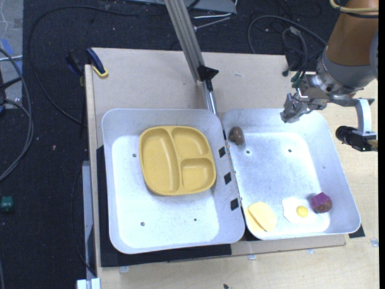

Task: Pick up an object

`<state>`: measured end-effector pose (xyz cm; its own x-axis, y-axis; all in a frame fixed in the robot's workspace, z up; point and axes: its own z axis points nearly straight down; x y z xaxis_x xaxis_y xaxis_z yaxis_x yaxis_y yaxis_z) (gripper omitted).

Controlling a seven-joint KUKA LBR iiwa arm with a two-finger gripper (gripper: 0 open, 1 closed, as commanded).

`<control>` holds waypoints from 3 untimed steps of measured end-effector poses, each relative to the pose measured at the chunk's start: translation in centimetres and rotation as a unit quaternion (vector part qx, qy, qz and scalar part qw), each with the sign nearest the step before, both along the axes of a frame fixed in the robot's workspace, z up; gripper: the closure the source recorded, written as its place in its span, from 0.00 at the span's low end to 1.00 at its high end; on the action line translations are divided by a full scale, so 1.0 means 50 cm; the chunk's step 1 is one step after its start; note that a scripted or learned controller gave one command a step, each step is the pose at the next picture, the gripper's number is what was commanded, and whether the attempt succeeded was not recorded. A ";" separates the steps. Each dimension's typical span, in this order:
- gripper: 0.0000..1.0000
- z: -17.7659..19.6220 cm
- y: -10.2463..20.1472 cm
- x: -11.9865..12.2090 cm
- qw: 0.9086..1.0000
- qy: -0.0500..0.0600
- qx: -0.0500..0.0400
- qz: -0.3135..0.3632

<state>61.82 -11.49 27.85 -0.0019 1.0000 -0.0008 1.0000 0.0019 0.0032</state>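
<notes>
Two bins: left bin point(123, 221) and right bin point(283, 161), side by side, touching.
Plate point(177, 160): yellow, three-part, in left bin.
Right bin's things: brown lump point(236, 135) in far left corner; yellow slice point(262, 215), fried egg point(296, 209) and purple lump point(321, 202) along near edge.
Gripper point(293, 112): over right bin's far rim; spread or pressed together, cannot tell.

The arm point(352, 29) runs out past the top and right edges. The gripper point(295, 110) is a dark blur over the right bin's point(337, 161) far rim. The small brown thing point(236, 135) by that bin's left wall is too tiny to name, the purple lump point(322, 202) near its front corner likewise. A green object point(6, 203) is cut by the left edge.
</notes>
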 end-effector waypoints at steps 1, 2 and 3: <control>1.00 -0.021 0.077 -0.031 1.000 0.003 0.001 0.002; 1.00 -0.029 0.161 -0.058 1.000 0.003 0.001 0.002; 1.00 -0.053 0.280 -0.100 1.000 0.003 0.001 0.003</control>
<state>56.85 2.51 25.18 -0.0079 1.0000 0.0013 1.0000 0.0079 -0.0032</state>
